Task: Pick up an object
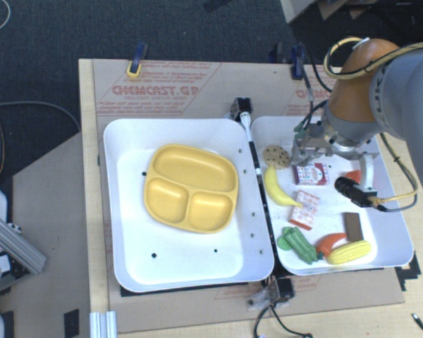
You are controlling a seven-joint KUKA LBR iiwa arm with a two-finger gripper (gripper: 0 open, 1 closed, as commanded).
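The claw [311,148] hangs right over a red-and-white carton [311,175] at the right bin's [398,241] 12 o'clock. Cookie [274,155] and banana [277,189] sit at 9, corn [350,251] at 5. The left bin [123,189] has a yellow divided plate [191,188].

On the brown bench board [197,83] behind the two bins you can read red printed lettering, "CHEMCAST GP", in large capitals, running left to right just above the left bin's far edge. Smaller red lines sit above and below that word, and more red print appears on the board near the right bin's far corner, but all of it is too fine to make out. In the right bin, a small red-and-white carton [311,175] and a red-and-white packet [305,209] seem to carry print, though none is legible.
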